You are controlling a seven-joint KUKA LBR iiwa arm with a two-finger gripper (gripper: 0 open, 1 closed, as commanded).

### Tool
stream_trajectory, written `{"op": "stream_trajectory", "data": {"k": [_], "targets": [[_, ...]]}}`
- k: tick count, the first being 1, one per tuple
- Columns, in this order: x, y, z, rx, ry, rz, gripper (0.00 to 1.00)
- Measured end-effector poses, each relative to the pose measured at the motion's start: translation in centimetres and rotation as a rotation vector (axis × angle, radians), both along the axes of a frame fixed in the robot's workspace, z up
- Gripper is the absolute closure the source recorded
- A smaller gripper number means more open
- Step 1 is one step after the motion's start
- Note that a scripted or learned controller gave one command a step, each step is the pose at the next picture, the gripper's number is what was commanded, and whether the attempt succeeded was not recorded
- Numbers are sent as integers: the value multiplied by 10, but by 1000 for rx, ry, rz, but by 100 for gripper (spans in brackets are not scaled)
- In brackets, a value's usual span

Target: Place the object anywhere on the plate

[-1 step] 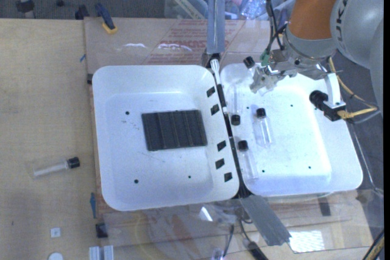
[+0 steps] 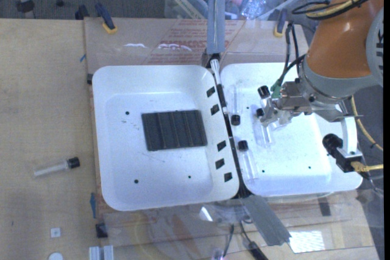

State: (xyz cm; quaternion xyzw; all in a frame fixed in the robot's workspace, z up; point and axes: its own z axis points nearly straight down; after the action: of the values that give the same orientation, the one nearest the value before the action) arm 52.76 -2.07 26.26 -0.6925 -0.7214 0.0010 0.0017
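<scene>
Claw (image 2: 266, 125) hangs low over the right-hand white bin (image 2: 304, 170), its pale translucent fingers (image 2: 263, 131) pointing down at the bin floor; whether they are spread or pressed together I cannot tell, since they blur into the white surface beneath; nothing can be made out between them, so no hold on anything can be claimed. Away from the claw, across the divider (image 2: 222, 125) that joins the bins, a dark ribbed slab (image 2: 174, 130) lies flat in the middle of the left bin (image 2: 122, 192); it is the one thing lying there, and whether it serves as the plate or as the task's object is not plain. Well apart from the claw, beyond the left bin, a small syringe-like tube (image 2: 56, 167) lies on the wooden bench (image 2: 42, 100).

Risks, as I judge them: with the claw so near the floor, a closing on nothing would carry an empty claw over; a small or clear object could slip from such slim fingers in transit; a low crossing toward the left bin could strike the raised divider and its black clips (image 2: 220, 145); a release short of the slab would land the piece on bare bin floor.
</scene>
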Motion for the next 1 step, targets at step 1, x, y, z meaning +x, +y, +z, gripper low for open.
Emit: {"op": "stream_trajectory", "data": {"k": [1], "targets": [[-38, 83, -21, -1, 1, -71, 100]]}}
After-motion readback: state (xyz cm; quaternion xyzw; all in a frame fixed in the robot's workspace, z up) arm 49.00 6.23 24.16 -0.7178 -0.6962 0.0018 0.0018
